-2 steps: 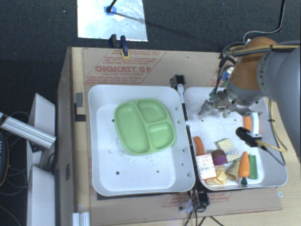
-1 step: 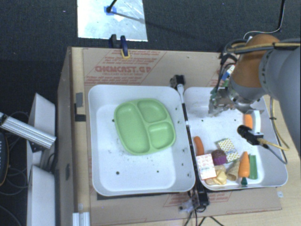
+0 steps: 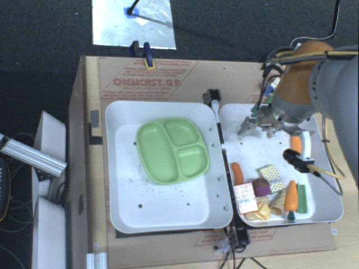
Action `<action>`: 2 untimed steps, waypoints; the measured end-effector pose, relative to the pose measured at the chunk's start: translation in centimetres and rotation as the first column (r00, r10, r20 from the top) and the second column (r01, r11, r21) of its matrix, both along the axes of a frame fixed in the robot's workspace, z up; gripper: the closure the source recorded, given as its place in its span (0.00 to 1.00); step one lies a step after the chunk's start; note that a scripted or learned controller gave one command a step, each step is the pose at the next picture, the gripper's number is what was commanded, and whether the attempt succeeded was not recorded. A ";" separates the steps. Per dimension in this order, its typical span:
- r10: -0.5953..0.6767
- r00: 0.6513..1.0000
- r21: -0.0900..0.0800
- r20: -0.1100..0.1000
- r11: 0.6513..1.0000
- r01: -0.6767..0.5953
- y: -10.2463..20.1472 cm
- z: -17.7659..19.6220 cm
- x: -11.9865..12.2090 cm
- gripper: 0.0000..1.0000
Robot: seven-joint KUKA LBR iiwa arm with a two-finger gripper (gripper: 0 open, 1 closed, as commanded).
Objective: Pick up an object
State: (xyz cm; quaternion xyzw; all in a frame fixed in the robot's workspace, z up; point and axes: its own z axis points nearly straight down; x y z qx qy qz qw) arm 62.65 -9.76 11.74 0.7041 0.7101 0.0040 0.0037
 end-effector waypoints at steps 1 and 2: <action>-0.007 1.000 -0.002 -0.010 1.000 0.007 -5.3 -3.3 4.2 0.00; -0.006 1.000 -0.002 -0.007 1.000 0.006 -9.2 -3.2 4.3 0.00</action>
